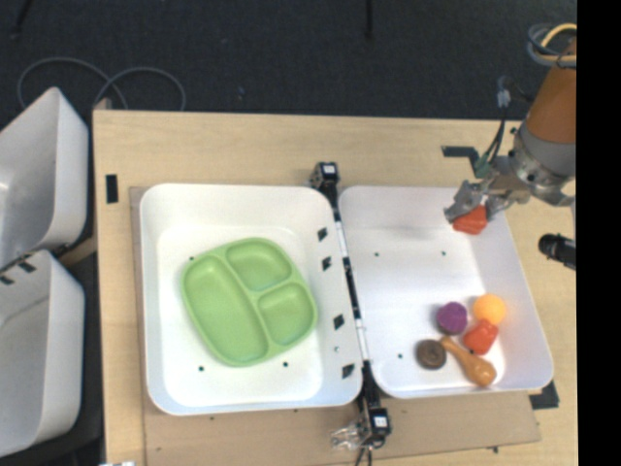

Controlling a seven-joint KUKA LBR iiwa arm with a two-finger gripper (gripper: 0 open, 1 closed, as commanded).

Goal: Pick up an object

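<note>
Over the right bin's [408,212] two o'clock corner: jaws [473,209] clenched on a red-orange block [472,222], lifted clear of the floor. At five o'clock in the same bin, huddled close: purple ball [451,316], yellow ball [490,309], red piece [480,336], brown disc [431,354], tan spoon-like piece [470,362]. In the left bin [165,260], centred: green divided plate [249,300].

Wooden bench [223,144] bearing two white bins [165,377] side by side

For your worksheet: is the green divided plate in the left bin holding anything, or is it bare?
Bare. All three compartments of the green plate show plain green, and it lies flat in the left bin.
</note>
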